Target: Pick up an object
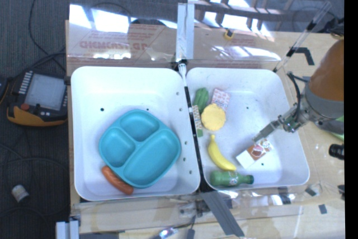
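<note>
Reaching in over the right bin's [279, 81] right edge, gripper [262, 135] hangs w/ tip just above the small white carton [254, 153] nr the front-right corner, approach step, can't tell its opening; next: drop straight, close on carton, lift.

The one camera hangs fixed above the bench [327, 187] and looks down at a slant, so the far edge of the scene sits at the top of the frame and the near edge at the bottom. It stands far enough off to take in both white bins whole: the left bin [89, 92] fills the centre-left, the right bin [263, 84] the centre-right. Dark carpet [33, 19] runs across the top and down the left side. The arm [330, 84] comes in from the right edge, cut off by it.
</note>
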`<action>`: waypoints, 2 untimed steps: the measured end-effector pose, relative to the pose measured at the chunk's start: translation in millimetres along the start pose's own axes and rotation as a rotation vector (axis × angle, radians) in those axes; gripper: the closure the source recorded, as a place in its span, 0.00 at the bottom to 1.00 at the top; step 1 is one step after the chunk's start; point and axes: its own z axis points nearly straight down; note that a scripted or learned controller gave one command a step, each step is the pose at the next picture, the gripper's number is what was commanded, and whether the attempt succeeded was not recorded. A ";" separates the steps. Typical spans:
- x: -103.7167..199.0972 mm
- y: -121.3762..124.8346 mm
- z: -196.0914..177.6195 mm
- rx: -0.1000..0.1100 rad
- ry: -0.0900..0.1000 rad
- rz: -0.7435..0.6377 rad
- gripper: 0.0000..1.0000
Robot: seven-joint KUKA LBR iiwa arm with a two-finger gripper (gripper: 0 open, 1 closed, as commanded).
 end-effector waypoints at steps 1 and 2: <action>8.3 -13.5 69.5 -0.018 -0.012 -0.044 0.00; 7.5 -10.9 58.9 -0.022 -0.012 -0.045 1.00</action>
